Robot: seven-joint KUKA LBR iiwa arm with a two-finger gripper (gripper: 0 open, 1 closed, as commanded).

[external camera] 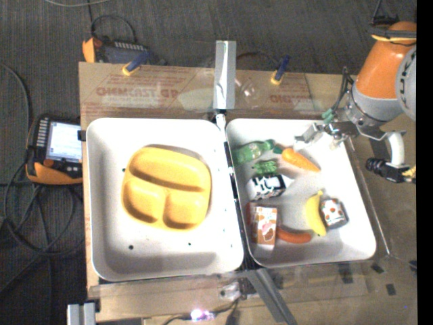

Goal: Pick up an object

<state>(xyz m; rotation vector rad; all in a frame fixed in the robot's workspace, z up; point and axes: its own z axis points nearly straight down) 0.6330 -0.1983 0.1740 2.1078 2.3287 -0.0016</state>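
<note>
2 bins [101,249], yellow tray [167,187], carrot [300,159]

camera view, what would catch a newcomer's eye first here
The big yellow divided tray sits alone in the left bin and stands out most. The right bin holds a cluster of toy food, with an orange carrot near its top and a yellow banana lower right. The arm's orange band shows at upper right.

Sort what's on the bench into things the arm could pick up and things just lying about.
For the job: carrot, green bottle, cow-print carton, banana, orange carton, sausage, small box, gripper.

Lying about: yellow tray, handheld pendant, blue clamps, cables.
</note>
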